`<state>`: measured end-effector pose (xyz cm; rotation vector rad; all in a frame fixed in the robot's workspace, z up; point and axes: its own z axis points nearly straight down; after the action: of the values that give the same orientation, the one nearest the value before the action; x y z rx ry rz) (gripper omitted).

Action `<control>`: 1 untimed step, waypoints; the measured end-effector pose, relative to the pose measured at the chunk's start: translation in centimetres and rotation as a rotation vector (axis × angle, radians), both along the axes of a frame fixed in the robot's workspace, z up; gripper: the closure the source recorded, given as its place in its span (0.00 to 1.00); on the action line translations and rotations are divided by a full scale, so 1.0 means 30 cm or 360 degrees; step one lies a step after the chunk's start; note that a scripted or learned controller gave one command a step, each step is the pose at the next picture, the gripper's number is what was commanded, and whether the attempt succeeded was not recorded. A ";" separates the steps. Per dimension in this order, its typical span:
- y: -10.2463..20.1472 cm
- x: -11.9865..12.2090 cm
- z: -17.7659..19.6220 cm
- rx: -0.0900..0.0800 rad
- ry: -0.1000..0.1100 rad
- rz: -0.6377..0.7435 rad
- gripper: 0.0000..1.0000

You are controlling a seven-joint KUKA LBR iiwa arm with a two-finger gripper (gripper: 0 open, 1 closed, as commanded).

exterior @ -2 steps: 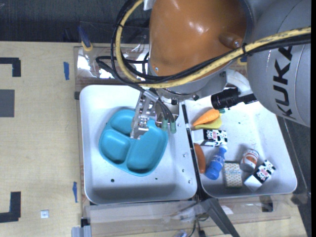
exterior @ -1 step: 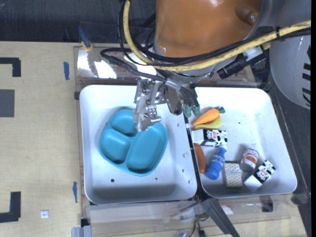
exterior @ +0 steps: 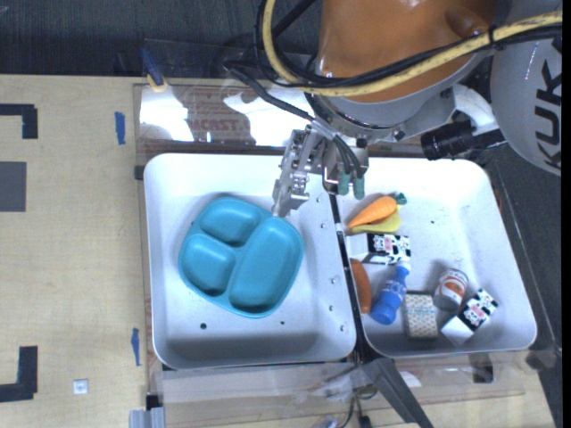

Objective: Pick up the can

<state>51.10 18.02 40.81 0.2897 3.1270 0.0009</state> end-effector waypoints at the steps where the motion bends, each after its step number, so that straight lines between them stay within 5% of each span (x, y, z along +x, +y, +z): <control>1: 0.152 -0.103 0.094 0.0004 -0.0012 0.0582 1.00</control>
<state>48.00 22.56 43.63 -0.2827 3.1204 0.0061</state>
